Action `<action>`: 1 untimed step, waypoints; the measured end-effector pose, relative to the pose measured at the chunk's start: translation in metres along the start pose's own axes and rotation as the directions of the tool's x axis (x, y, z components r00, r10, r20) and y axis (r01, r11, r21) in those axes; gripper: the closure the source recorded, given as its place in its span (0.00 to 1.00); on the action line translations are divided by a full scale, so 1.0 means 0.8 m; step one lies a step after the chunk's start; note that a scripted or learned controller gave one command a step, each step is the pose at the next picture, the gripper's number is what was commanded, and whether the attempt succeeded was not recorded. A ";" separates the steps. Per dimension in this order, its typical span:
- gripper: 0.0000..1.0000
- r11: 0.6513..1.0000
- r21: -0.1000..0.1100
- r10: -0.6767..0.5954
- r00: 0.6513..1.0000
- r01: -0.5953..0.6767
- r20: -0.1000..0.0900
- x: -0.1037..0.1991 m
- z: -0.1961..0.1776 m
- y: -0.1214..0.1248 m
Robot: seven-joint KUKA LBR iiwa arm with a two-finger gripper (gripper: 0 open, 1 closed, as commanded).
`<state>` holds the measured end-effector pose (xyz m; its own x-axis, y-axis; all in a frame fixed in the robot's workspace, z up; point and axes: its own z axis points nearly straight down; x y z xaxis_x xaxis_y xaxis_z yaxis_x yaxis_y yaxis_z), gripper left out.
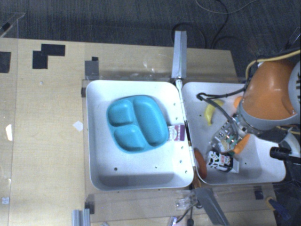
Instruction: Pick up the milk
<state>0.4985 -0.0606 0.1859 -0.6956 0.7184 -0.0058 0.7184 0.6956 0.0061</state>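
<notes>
Left bin (pixel 99 173): shallow white plastic with rounded corners, centre of frame. It holds a glossy turquoise divided plate (pixel 137 123) with three compartments, and a small carton with a purple-and-white label (pixel 177 133), apparently the milk, tucked between the plate's right edge and the bin wall. Its print is too small to read.

Right bin (pixel 263 173): the same make, at right of frame. It holds a yellow banana (pixel 210 113), an orange carrot-like piece (pixel 240 145), a brown rounded item (pixel 200 162) at the lower left corner, and a black-and-white printed box (pixel 221 161), its text illegible.

Gripper (pixel 227 138): over the right bin, above the printed box; whether wide or narrow, cannot tell.
</notes>
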 end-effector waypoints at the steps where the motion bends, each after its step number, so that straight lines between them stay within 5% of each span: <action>1: 1.00 0.994 -0.001 0.112 0.994 -0.112 0.000 0.051 -0.094 0.034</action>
<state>0.4889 -0.0122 0.2612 -0.6105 0.7920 -0.0054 0.7919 0.6105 0.0073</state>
